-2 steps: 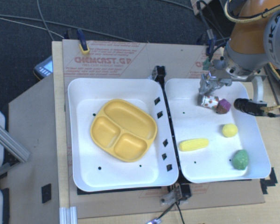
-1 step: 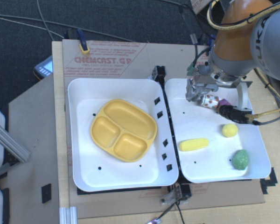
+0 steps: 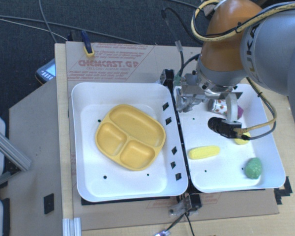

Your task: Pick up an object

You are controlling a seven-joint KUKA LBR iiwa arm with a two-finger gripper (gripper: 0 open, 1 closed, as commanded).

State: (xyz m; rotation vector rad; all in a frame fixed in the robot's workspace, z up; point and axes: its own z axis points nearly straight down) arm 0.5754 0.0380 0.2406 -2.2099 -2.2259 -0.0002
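Note:
The right bin (image 3: 273, 178) holds a yellow oblong piece (image 3: 204, 153) near its front left and a green knobbly ball (image 3: 253, 168) at its front right. A small pink object (image 3: 240, 113) and a white piece with red marks (image 3: 218, 105) lie further back, partly hidden by the wrist. My gripper (image 3: 187, 101) hangs over the back left of the right bin, close to the wall between the two bins. I see nothing held in it.
The left bin (image 3: 83, 181) holds a yellow divided plate (image 3: 130, 136). A cardboard sheet (image 3: 113, 60) lies under both bins, with a blue and yellow pen (image 3: 87, 43) at its back edge. Cables run across the dark floor behind.

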